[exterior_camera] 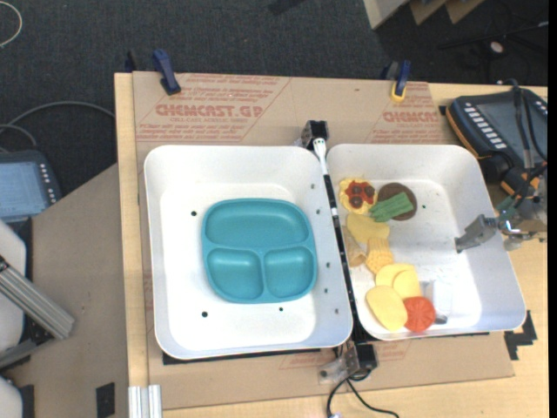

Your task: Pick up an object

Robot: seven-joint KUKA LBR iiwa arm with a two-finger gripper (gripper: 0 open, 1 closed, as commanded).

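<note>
The right bin (452,181) holds a cluster of toy foods along its left side. From the back there is a small pizza piece (356,194), a brown disc (402,194) with a green piece (392,206) lying on it, a pale yellow chunk (365,228) and a waffle-like piece (379,259). Nearer the front lie two yellow rounds (400,279) (385,308) and a red piece (419,313). My gripper (474,232) is a small grey shape low over the bin's right side, well apart from the foods. Nothing is seen in it.
The left bin (174,190) carries a teal divided plate (258,249). A black divider strip (329,200) runs between the bins. A black pendant with cables (496,124) lies on the bench at the back right. Clamps (165,70) (399,78) hold the cardboard's back edge.
</note>
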